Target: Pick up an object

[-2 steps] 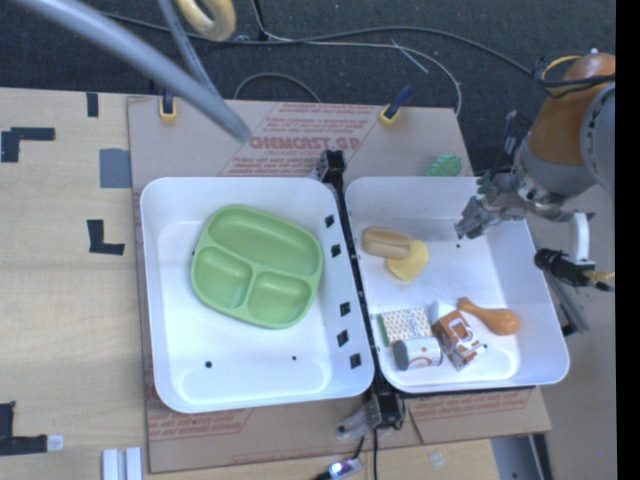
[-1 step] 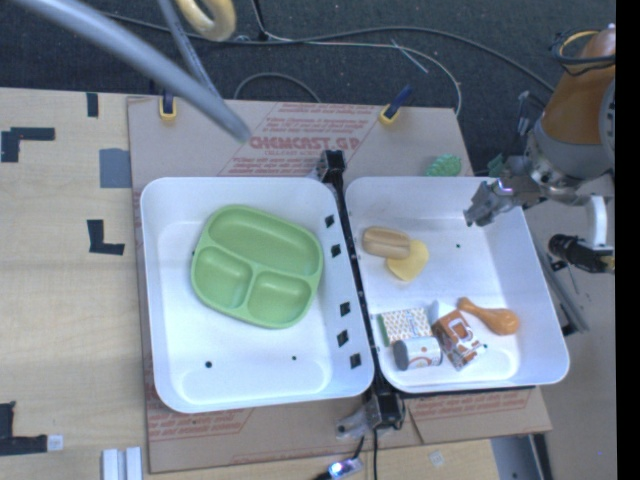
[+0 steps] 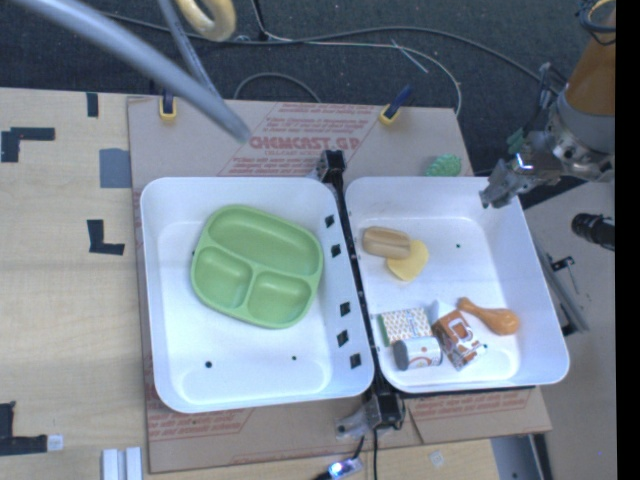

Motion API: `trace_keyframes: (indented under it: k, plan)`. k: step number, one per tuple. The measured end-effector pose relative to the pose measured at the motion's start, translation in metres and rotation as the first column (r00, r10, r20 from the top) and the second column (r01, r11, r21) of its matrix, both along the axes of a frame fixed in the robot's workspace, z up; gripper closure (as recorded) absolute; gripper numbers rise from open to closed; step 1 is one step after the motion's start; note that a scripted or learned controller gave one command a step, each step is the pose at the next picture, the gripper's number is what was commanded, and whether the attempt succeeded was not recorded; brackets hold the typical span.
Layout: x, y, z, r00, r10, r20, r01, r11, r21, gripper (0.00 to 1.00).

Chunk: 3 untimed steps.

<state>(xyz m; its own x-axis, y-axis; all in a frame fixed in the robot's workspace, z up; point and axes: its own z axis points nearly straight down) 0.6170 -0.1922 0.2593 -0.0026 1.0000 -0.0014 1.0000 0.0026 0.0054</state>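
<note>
Two white bins: left bin (image 3: 170, 298), right bin (image 3: 520, 258). One green divided plate (image 3: 258, 265) in the left. Right bin, six items: one tan bread roll (image 3: 386, 240), one yellow slice (image 3: 410, 262), one orange drumstick-shaped toy (image 3: 490, 317), one patterned packet (image 3: 405, 324), one small can (image 3: 417, 353), one brown-and-white carton (image 3: 459, 340).

At the right edge of the frame, my arm (image 3: 600, 73) shows a broad orange band with a pale rim along its top. Below it sits a grey metal wrist with lighter, shiny fittings. From there my gripper (image 3: 497, 190) juts toward the left as a dark, blocky piece with pale edges, too small to make out finer detail.
</note>
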Motion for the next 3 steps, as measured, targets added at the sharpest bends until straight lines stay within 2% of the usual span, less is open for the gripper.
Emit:
trace_keyframes:
  k: [1,2,3]
  plan:
    - [0.001,0.001,0.010,1.000,-0.001,-0.005,0.001,1.000,0.001,1.00]
    - [-0.003,0.055,-0.004,1.000,0.003,-0.007,-0.003,1.000,0.003,1.00]
    - [0.004,0.110,0.000,1.000,0.004,-0.005,-0.004,1.000,0.003,1.00]
